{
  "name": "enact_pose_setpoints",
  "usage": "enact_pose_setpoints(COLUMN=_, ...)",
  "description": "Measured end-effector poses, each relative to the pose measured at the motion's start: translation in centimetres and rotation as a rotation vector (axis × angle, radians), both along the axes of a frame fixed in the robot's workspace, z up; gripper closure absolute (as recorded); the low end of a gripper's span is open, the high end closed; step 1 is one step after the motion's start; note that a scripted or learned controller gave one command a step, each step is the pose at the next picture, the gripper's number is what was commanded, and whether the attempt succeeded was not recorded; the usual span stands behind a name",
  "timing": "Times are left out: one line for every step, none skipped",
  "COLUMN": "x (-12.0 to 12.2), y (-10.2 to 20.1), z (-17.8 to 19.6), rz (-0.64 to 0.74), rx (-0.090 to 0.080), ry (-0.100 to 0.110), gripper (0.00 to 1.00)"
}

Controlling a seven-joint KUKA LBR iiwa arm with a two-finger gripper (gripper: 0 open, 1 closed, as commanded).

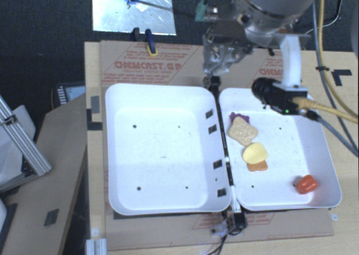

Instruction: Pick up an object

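The right bin (pixel 314 147) holds several small objects. A tan cracker-like piece (pixel 243 132) lies over a purple item (pixel 240 117) near the bin's left wall. Just below them a yellow round piece (pixel 254 152) sits on an orange piece (pixel 258 166). A red-orange object (pixel 306 184) rests near the bin's front right corner. My gripper (pixel 216 69) hangs above the far end of the divider between the two bins, well behind and to the left of the objects, with nothing seen in it.
The left bin (pixel 118 102) lies beside the right one on a cardboard sheet (pixel 151 63). A black camera-like unit (pixel 277 96) with yellow cable overhangs the right bin's far edge. A foil square (pixel 134 0) lies behind the bench.
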State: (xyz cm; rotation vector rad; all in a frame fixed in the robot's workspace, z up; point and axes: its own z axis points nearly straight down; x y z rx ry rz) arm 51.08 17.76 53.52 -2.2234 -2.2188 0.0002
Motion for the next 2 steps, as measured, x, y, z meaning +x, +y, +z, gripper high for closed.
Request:
enact_pose_setpoints(x=5.3, y=5.3, z=-0.1, rz=0.009, rx=0.001, ry=-0.004, gripper=1.0)
enact_pose_setpoints(x=4.0, y=5.7, z=0.0, rz=0.007, rx=0.001, ry=-0.002, gripper=1.0)
